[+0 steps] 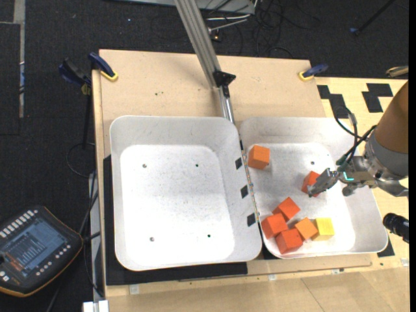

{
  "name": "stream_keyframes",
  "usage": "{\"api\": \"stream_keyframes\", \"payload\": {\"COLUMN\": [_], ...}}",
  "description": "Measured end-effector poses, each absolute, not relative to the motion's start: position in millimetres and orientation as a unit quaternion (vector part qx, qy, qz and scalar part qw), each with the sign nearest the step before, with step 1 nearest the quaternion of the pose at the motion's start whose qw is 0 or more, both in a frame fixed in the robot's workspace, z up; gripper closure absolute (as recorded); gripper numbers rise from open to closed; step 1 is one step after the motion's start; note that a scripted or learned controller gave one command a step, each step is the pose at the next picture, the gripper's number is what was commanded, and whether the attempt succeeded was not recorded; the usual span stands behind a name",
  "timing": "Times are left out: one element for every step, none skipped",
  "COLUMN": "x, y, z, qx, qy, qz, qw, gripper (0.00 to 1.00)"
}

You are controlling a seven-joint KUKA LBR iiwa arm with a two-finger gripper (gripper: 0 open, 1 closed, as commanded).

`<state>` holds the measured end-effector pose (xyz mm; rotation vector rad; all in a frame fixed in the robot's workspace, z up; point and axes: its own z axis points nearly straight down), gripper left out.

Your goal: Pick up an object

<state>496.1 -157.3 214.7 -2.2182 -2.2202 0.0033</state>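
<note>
My gripper (323,184) reaches in from the right over the right bin (364,236). A red-orange block (311,181) sits right at its fingertips, partly covered by them. An orange cube (259,156) lies alone toward the bin's upper left. Near the front edge is a cluster: a red block (286,208), a red block (273,225), a red block (289,240), an orange block (305,228) and a yellow block (324,227).
The left bin (130,135) lies beside the right one, with a raised rim between them. A slanted metal pole (201,38) crosses above the bench's back. A teach pendant (32,249) rests off the bench at lower left.
</note>
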Motion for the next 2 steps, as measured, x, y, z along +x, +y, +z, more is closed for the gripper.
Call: {"api": "stream_keyframes", "payload": {"x": [497.0,495.5], "y": [-157.3,-146.7], "z": [216.4,159.0], "qx": [-0.707,-0.707], "qy": [-0.707,-0.707], "qz": [0.0000,0.0014], "qw": [0.000,0.003], "gripper": [0.00,0.00]}}
